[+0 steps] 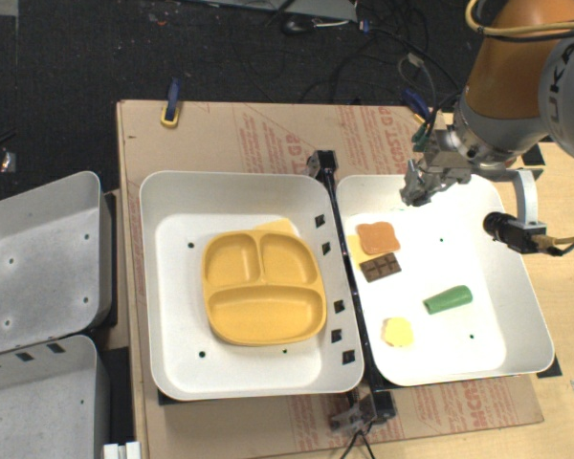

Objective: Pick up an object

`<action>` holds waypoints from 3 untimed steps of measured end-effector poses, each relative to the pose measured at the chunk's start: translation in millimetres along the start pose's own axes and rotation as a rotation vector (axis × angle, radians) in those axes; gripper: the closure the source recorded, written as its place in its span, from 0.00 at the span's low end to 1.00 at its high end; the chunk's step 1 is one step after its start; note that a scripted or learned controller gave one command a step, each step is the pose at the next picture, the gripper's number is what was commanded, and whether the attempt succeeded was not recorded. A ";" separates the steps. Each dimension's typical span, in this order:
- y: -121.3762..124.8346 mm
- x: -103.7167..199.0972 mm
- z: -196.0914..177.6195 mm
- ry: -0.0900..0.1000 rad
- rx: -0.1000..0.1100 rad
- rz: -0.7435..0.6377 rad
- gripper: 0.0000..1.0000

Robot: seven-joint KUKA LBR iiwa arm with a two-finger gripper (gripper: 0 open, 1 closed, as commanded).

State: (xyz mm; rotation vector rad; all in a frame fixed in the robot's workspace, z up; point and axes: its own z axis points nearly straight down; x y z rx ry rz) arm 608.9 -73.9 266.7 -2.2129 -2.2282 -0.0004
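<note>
Bench w/ 2 bins [172, 352], 1 yellow tray [264, 288], 4 small objs, fingers [416, 196] state unclear

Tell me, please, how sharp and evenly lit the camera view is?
In the camera view the bins are bright and sharp: the green piece and yellow tray show crisp edges; the claw casts little shadow; the floor around stays dark.

Smooth, matt white plastic for both bins [172, 352]. Glossy yellow plastic on the divided tray [264, 288]. Matt brown cardboard with red print over the surface [239, 132]. Satin green plastic on the small cylinder [448, 299]. Shiny orange shell and dull grey metal along the arm [521, 46].
</note>
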 end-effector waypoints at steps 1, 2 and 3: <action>-15.3 57.9 14.1 0.000 0.002 0.000 1.00; -29.8 111.7 10.0 0.001 0.001 -0.001 1.00; -46.3 167.8 25.5 0.001 0.002 -0.001 1.00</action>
